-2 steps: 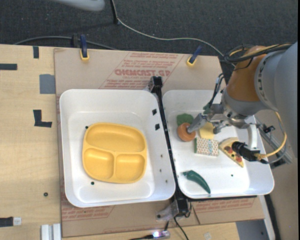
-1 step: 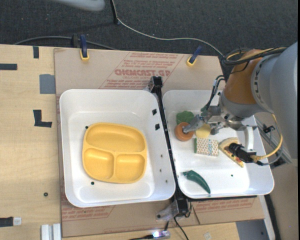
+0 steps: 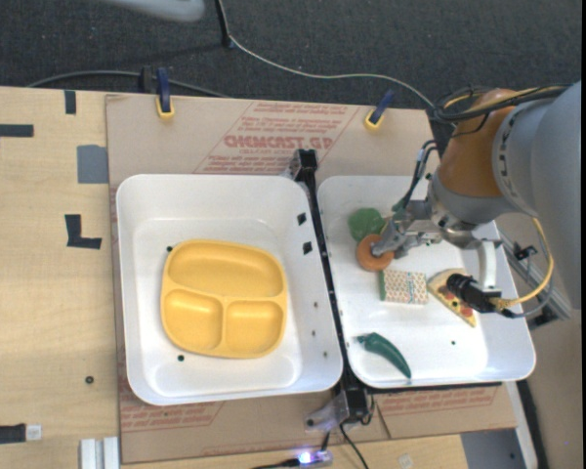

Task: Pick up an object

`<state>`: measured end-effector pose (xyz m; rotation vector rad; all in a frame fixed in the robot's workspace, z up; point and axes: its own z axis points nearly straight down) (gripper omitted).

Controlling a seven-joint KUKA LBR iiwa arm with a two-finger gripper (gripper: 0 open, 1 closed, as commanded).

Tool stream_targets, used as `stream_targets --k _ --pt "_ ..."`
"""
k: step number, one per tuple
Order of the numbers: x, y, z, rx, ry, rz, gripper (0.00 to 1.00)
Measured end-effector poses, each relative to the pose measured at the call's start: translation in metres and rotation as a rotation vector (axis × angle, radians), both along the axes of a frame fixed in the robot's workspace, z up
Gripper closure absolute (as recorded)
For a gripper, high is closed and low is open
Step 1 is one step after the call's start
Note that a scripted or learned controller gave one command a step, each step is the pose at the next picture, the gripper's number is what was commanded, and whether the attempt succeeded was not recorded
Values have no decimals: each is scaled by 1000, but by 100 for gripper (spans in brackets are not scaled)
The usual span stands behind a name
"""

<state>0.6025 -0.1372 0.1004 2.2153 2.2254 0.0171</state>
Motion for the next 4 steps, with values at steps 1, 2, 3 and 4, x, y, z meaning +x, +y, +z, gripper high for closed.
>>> stream_targets --k 1,2,3,4 --pt "-5 5 43 -6 9 -2 100" --pt "-11 6 87 -7 8 -2 100" --pt "-10 7 111 -6 9 -2 100" --pt "-23 56 101 -6 14 1 100"
